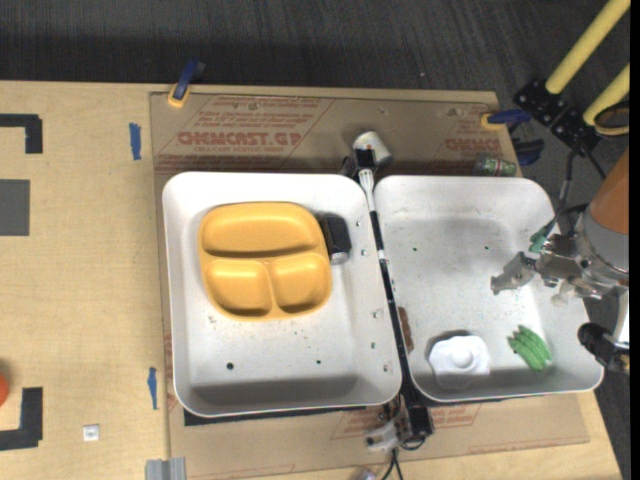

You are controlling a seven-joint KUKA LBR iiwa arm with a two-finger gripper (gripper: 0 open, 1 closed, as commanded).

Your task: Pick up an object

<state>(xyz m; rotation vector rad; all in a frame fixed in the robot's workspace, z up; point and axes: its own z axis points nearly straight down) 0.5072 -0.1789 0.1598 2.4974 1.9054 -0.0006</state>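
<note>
Cardboard sheet (330, 128) lying under both bins, showing red print at 12 o'clock: partly legible, reading roughly "CHEMCAST"; smaller lines too fine to read. More red print at 1 o'clock, cut off by the right bin.

Left bin (190, 358) holding a yellow divided tray (266, 258), upside down or moulded in three lobes, sitting toward 11 o'clock of the bin. Touching its 3 o'clock edge: a small dark object (336, 237), shape unclear.

Right bin (450, 218) holding a white squarish piece (459, 355) at 6 o'clock and a green ridged object (530, 348) at 5 o'clock, near each other but apart.

Gripper (512, 276) reaching in from 3 o'clock, hanging over the right bin's 3 o'clock side, above the green object. Finger state impossible to tell at this angle; nothing visibly held.

Blue tape tabs (135, 140) sticking along the bench at 9 and 10 o'clock. Yellow poles (590, 33) slanting at 1 o'clock.
</note>
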